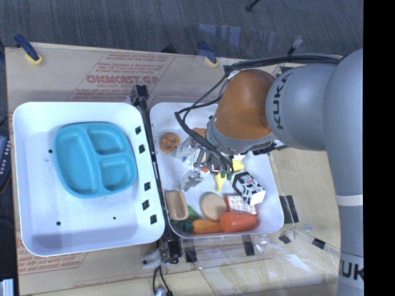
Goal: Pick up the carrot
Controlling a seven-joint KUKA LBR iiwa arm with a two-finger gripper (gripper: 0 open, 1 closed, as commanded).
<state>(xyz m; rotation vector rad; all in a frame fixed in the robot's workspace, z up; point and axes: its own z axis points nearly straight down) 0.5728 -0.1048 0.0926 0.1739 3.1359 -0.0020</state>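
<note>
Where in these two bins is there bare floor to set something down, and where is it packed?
Left bin: bare floor along the near edge and the left side of the blue tray. Right bin: a small bare patch near the cookie at the far left corner. Its near end is packed: carrot, red item, bread pieces, with the claw over the middle.

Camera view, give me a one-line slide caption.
KUKA arm's gripper hovers in the right bin above the carrot; blue tray sits in the left bin.

The metal hand point(199, 165) hangs over the right white bin point(271, 193) — the small orange carrot point(205, 227) lies at its near edge, beside a red sausage-shaped toy point(238, 222).
</note>
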